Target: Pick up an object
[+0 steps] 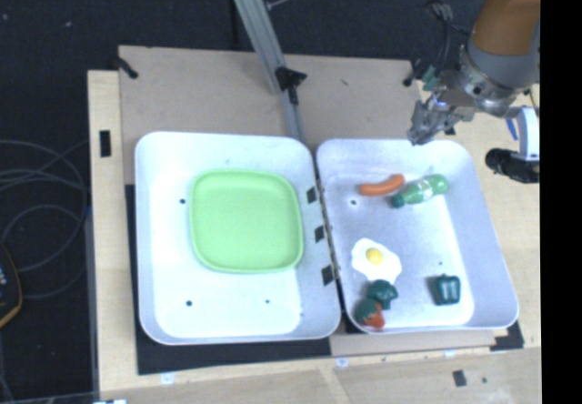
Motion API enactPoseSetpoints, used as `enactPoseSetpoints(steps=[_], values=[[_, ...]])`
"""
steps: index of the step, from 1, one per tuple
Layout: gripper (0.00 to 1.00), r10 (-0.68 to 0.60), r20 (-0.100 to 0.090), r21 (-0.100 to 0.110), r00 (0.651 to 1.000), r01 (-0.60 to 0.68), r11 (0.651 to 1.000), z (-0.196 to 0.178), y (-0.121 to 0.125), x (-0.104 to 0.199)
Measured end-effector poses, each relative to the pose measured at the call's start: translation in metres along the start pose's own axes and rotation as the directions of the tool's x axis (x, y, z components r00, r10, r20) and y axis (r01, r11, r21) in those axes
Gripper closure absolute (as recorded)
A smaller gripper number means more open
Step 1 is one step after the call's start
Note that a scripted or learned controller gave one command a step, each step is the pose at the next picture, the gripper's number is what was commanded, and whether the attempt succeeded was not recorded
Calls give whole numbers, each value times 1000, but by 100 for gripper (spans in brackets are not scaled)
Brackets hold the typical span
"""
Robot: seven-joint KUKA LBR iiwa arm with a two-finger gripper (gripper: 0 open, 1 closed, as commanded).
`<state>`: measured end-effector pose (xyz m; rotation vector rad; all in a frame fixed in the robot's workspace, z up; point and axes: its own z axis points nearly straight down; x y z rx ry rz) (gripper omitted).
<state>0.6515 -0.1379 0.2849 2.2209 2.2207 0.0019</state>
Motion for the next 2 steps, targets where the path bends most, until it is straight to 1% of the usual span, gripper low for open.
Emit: enactPoseSetpoints(steps=[1, 2], values=[[100, -4, 0, 1, 1000, 4, 1000, 11, -6, 61], [100, -4, -1, 0, 1000, 4, 1000, 9, -15, 112]])
